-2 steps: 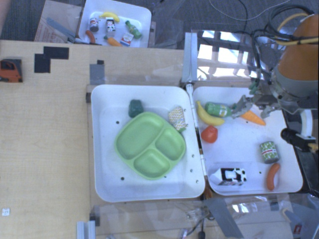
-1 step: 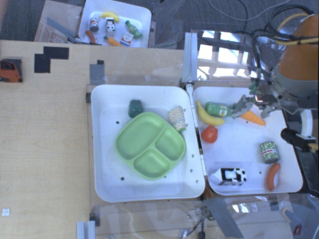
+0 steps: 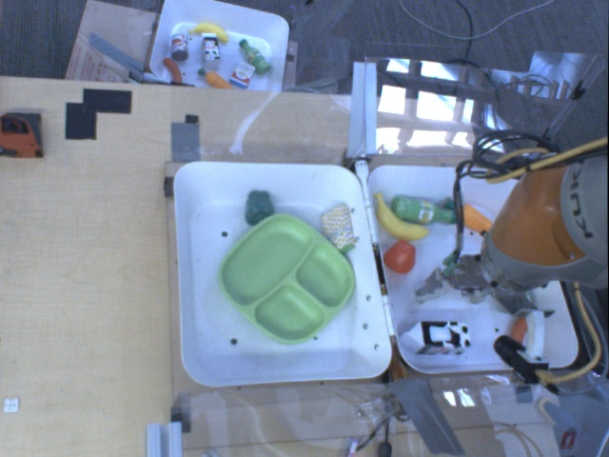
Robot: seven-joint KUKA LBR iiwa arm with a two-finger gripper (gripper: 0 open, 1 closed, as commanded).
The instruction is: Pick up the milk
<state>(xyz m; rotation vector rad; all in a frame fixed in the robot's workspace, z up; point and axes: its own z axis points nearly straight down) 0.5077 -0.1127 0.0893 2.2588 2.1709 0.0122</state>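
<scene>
Camera view, your inventory: right bin (image 3: pixel 419 358) holds milk (image 3: pixel 445 336) at its near edge, banana (image 3: pixel 397 220), tomato (image 3: pixel 401 256); left bin (image 3: pixel 190 284) holds green plate (image 3: pixel 288 277). Gripper (image 3: pixel 447 282) spread you cannot tell.

Fixed overhead camera, slanted downward

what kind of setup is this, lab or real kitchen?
Likely a robot lab bench, not a kitchen: a KUKA arm reaches over two white bins of toy food, like the milk and banana, with loose cables behind.
</scene>
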